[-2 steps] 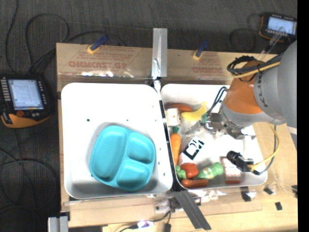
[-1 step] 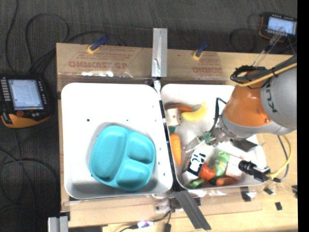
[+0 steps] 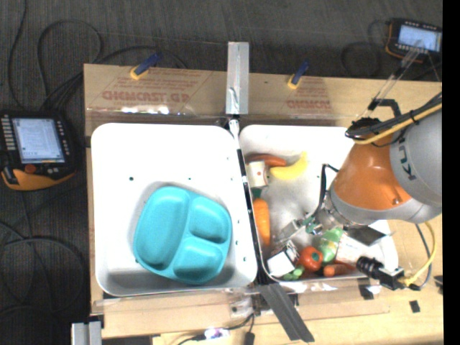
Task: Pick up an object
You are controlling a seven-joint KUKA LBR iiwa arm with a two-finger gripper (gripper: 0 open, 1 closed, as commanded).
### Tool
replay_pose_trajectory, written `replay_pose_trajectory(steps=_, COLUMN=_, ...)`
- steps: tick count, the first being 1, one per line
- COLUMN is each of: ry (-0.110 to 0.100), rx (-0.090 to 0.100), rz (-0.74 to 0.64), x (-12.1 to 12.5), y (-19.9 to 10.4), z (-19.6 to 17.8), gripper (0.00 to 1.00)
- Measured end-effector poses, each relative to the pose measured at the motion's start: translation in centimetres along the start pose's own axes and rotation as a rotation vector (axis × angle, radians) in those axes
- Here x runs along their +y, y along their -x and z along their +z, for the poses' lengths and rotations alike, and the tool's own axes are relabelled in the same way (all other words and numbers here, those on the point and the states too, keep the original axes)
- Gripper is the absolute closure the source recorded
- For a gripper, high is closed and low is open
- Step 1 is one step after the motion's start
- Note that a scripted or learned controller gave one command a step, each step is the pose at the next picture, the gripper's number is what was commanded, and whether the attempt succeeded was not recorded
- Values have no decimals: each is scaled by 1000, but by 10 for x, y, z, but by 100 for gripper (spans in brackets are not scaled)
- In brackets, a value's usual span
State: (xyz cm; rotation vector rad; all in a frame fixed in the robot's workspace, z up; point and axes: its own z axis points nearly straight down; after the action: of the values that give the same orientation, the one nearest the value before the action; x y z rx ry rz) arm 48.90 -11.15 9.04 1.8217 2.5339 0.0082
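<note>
Arm [image 3: 388,178] bent low over right bin [image 3: 316,139], claw [image 3: 310,230] among toys, grip state unclear.

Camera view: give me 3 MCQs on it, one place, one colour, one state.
1. Where does the divided plate lie?
A. in the left bin
B. in the right bin
C. on the floor

2. What colour is the divided plate?
A. red
B. turquoise
C. black

3. Where is the gripper?
A. above the left bin
B. down among the toy food in the right bin
C. parked off the bench

Answers:
1 A: the plate rests inside the left bin.
2 B: its whole surface is turquoise.
3 B: the arm's end sits low over the right bin, beside the carrot and the red tomato.
</note>
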Motion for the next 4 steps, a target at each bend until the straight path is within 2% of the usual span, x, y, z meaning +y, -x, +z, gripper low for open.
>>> replay_pose_trajectory(steps=1, ry=-3, rx=11, rz=-16, x=-9, y=26, z=1, gripper=0)
replay_pose_trajectory(steps=2, ry=-5, rx=3, rz=512, x=-2, y=5, z=1, gripper=0)
replay_pose_trajectory(steps=3, ry=0, rx=37, rz=229, x=-12, y=56, z=-2, gripper=0)
replay_pose_trajectory(steps=4, ry=-20, rx=14, rz=176, x=-6, y=42, z=-54, gripper=0)
